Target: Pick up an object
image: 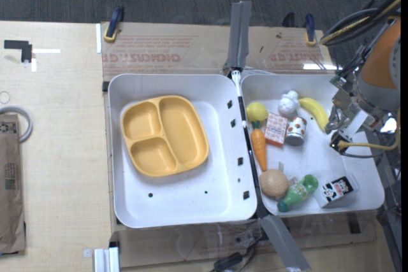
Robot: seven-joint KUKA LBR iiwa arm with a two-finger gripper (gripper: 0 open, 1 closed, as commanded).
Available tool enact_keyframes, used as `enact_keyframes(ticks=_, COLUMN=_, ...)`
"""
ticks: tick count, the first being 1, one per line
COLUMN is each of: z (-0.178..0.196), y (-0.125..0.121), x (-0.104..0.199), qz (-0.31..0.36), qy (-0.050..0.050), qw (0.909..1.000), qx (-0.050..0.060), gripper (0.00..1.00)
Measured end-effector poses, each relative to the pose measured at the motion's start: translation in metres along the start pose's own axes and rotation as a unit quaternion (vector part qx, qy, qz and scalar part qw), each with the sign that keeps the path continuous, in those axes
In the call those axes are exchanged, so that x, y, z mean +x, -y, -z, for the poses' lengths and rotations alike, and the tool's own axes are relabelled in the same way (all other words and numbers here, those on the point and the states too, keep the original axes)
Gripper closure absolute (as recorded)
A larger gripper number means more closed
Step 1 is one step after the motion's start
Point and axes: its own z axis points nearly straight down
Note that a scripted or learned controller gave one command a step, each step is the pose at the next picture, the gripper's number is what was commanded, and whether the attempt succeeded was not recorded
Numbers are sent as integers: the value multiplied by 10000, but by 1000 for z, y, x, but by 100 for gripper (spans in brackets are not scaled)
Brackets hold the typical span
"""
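The gripper (336, 119) hangs at the right bin's (376, 197) right edge, beside the banana (315, 111); finger state cannot be determined.

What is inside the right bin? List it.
The right bin holds a lemon, carrot, banana, small can, red-and-white packet, white lumpy item, tan round item, green bottle and small carton. Anything beneath them is covered.
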Motion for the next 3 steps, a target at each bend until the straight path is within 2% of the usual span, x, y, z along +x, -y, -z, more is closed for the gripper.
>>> enact_keyframes(ticks=1, z=-34, y=-2, x=11, qz=354, qy=-63, qw=9993, qx=-26, gripper=100)
enact_keyframes(ticks=2, z=-32, y=-38, x=28, qz=1341, qy=-61, qw=9909, qx=-50, gripper=100)
enact_keyframes(ticks=3, z=68, y=-23, x=73, qz=1077, qy=-64, qw=9941, qx=-47, gripper=100)
